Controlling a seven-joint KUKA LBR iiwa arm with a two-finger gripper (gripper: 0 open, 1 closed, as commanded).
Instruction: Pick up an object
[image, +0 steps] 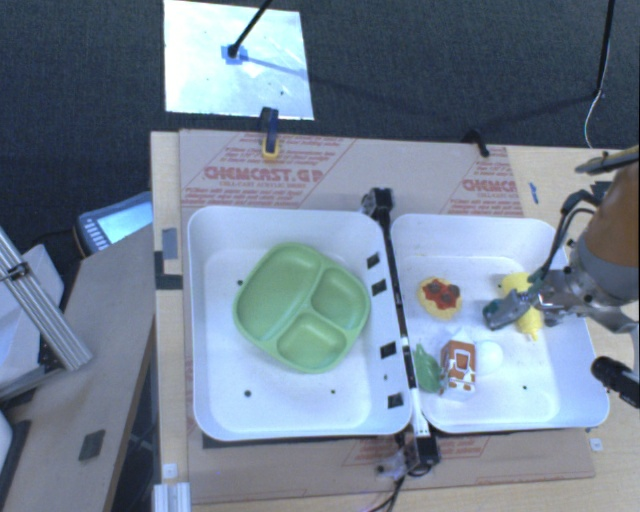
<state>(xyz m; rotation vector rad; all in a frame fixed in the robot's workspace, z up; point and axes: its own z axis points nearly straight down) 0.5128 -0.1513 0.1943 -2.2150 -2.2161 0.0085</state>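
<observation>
The right bin (520, 400) holds several small objects. A round yellow piece with a red top (440, 297) lies left of centre. A yellow toy (517, 287) lies toward the right, and my gripper (503, 313) is low over its near side, touching or overlapping it. The arm (608, 250) comes in from the right edge. Near the front are an orange and white box (458, 365), a green item (427, 368) just left of it, and a small white object (490, 354) to its right.
A green divided plate (300, 308) lies in the left bin (215, 400). A black divider strip (392, 300) runs between the bins. The bins rest on a cardboard sheet (300, 170) with a yellow clamp (270, 145) at its far edge.
</observation>
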